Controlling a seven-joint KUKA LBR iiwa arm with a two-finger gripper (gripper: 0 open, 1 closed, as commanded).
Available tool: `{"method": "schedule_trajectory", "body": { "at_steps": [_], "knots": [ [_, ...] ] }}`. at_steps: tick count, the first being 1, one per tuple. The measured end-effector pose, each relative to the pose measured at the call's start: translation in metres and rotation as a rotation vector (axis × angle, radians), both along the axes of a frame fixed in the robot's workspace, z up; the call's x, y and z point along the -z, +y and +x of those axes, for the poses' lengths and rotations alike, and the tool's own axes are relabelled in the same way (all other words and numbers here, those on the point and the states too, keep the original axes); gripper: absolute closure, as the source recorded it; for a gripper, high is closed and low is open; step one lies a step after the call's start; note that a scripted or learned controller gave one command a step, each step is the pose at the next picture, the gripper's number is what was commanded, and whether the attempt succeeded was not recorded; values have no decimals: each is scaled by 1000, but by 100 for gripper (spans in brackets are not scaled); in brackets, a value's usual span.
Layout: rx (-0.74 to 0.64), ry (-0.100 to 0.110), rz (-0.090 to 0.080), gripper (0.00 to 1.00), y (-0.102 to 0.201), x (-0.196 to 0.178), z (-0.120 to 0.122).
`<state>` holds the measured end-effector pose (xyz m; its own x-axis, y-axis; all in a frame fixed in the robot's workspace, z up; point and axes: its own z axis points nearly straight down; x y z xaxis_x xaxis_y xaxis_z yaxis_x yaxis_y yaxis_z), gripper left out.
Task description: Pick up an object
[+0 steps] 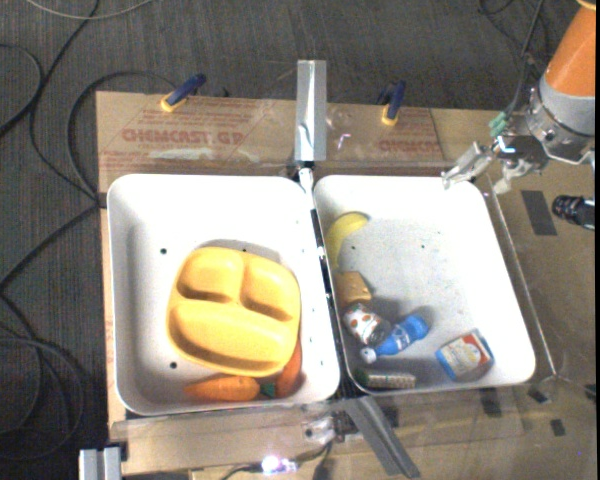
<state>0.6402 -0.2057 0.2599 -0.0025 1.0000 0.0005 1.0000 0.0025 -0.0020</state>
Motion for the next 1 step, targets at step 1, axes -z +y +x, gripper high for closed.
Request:
{"method": "schedule_trajectory", "body": {
  "at_steps": [1],
  "knots": [
    [-153,0,0,0,29,92,-60]
  ]
}}
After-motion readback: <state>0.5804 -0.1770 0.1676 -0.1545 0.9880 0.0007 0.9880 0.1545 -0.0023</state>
